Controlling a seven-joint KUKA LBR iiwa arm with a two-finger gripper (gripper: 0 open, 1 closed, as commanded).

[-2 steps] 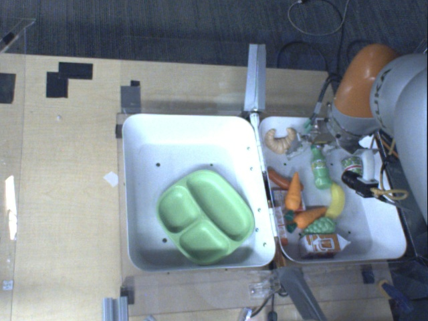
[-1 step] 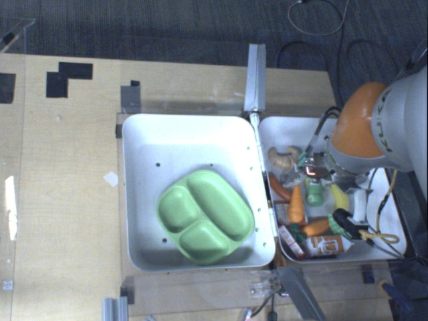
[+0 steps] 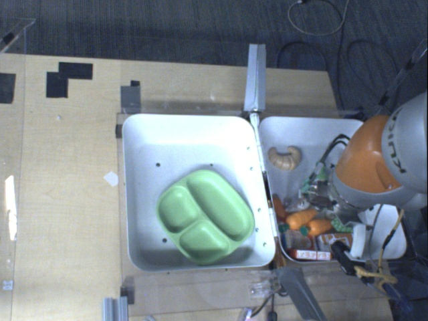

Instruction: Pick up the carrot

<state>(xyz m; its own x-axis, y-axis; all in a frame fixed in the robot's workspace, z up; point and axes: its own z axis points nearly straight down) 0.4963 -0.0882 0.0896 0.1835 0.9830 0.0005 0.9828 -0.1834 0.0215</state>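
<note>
The orange carrot (image 3: 300, 219) lies in the near part of the right bin (image 3: 314, 129), among a clutter of small items. A second orange piece (image 3: 322, 227) sits just right of it, touching or nearly so. My gripper (image 3: 321, 198) hangs low over this pile, directly above and slightly right of the carrot, under the arm's orange band (image 3: 364, 159). The wrist hides how the gripper meets the objects below it.
A tan croissant-shaped item (image 3: 285, 157) rests at the back left of the right bin. A red-and-white packet (image 3: 311, 253) lies by the near wall. The left bin (image 3: 140, 179) holds a green divided plate (image 3: 204, 215). Cables trail off the arm at right.
</note>
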